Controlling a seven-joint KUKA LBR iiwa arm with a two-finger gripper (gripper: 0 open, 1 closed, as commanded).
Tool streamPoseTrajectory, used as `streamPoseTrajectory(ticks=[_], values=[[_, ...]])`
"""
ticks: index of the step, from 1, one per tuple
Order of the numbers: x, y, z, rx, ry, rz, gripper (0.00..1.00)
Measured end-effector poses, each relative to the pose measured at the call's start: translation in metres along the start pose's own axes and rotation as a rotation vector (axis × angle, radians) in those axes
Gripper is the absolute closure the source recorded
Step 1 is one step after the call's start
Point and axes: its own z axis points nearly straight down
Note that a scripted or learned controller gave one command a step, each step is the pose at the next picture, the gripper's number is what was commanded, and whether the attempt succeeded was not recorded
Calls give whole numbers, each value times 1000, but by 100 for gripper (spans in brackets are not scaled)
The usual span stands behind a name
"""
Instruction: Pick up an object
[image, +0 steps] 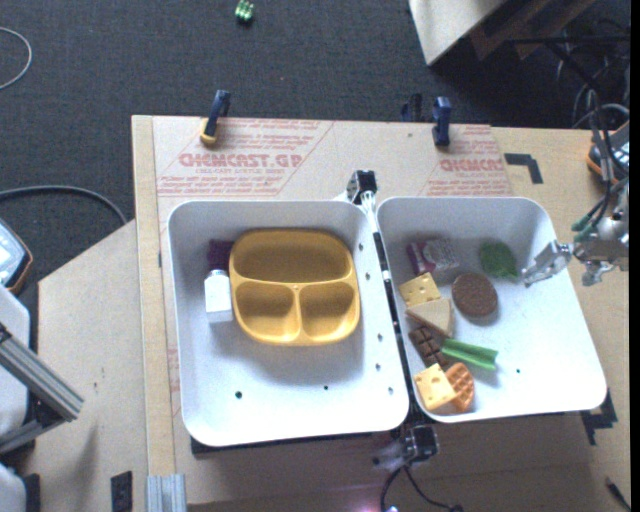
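The right bin (560, 330) holds several toy foods: a green leafy piece (497, 260), a brown round patty (474, 297), a holed cheese wedge (420, 289), a tan bread slice (433, 319), a chocolate bar (427, 346), a green bean pod (469, 352), a yellow cheese block (432, 386) beside an orange waffle (459, 385), and a pink-white packet (435, 252). My gripper (545, 263) hangs at the bin's right rim, right of the green leafy piece, with nothing seen between its fingers.
The left bin (190, 330) holds a yellow divided tray (295, 286), a small white bottle (218, 295) and a dark purple item (220, 251) at the tray's left. Clamps (215, 115) sit on the board's far edge.
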Motion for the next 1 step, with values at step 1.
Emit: streamPoseTrajectory(ticks=[1], values=[[0, 3, -6, -12, -3, -3, 0]])
